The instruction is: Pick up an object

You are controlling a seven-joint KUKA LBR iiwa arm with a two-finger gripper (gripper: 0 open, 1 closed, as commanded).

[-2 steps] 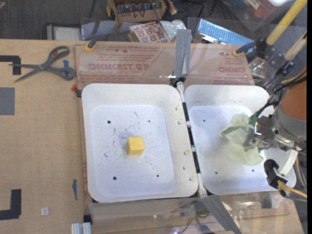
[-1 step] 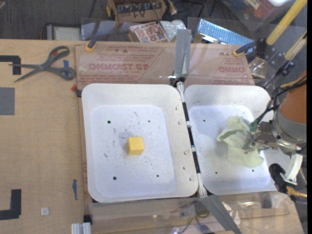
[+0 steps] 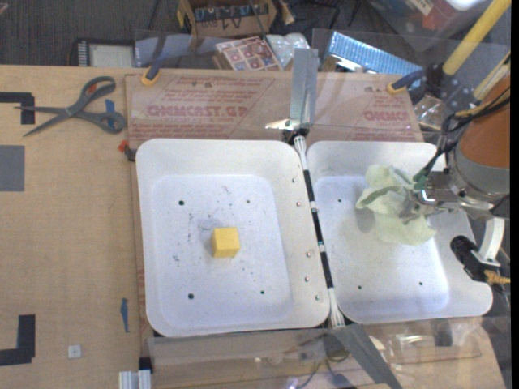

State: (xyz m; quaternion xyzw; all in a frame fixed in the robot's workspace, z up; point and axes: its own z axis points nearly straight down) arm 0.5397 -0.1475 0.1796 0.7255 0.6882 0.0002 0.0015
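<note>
Two white bins sat side by side on the worktop (image 3: 65,241). End effector (image 3: 415,199) was over the right bin (image 3: 389,298), right on a pale green crumpled cloth (image 3: 388,205); cloth looked bunched up around its tip, but a real grip couldn't be confirmed and finger state was unreadable. Bin's right rim was close behind it, with open floor in front and toward the divider. Yellow block (image 3: 226,242) lay far off mid left bin (image 3: 162,177), clear of all walls. Scissors (image 3: 81,110) were well beyond.
</note>
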